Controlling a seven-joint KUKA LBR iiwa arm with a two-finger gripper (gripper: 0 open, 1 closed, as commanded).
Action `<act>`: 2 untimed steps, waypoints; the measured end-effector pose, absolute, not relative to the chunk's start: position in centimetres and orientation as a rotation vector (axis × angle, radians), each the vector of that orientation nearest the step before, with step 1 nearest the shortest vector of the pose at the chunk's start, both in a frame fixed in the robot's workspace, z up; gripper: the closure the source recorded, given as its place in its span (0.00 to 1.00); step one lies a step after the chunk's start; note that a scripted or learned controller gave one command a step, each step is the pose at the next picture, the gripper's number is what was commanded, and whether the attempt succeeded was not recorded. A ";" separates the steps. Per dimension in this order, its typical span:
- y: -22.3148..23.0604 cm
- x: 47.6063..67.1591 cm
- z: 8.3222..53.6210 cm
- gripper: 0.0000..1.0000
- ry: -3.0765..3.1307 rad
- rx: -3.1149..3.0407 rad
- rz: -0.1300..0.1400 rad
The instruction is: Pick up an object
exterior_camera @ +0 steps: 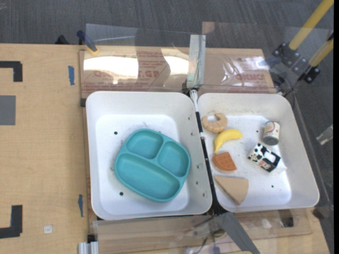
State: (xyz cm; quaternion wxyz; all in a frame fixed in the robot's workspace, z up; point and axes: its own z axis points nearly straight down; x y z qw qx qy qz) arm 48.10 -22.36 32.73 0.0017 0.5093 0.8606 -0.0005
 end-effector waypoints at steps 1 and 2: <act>-22.3 48.0 29.5 1.00 2.458 1.963 -0.002; -22.4 48.1 32.0 1.00 2.143 2.295 -0.003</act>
